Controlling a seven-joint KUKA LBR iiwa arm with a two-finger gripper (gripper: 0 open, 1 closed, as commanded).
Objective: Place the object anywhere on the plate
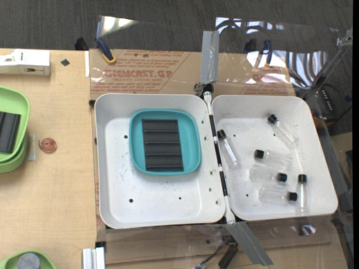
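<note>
A: Item one, end effector. We cannot tell its state; nothing in our view lets us log where it stands.

B: Item two, task objects. We count six clear plastic vials with black caps in the right white bin (pixel 314 203): one by the dividing wall (pixel 227 146), one at upper right (pixel 281 128), one mid-bin (pixel 260 155), and three clustered low right, among them one upright by the wall (pixel 302 190).

A: Item three, target. A teal square plate with a dark ribbed insert (pixel 165 142), in the left white bin (pixel 112 195), well apart from every vial.

B: We judge the step as pre-grasp: no vial lifted. Next we'd need a descent on one vial, probably the isolated one.

A: Surroundings: pale wooden bench (pixel 50 206), green dish (pixel 12 133) at left, cardboard sheet (pixel 146 69) behind.
</note>
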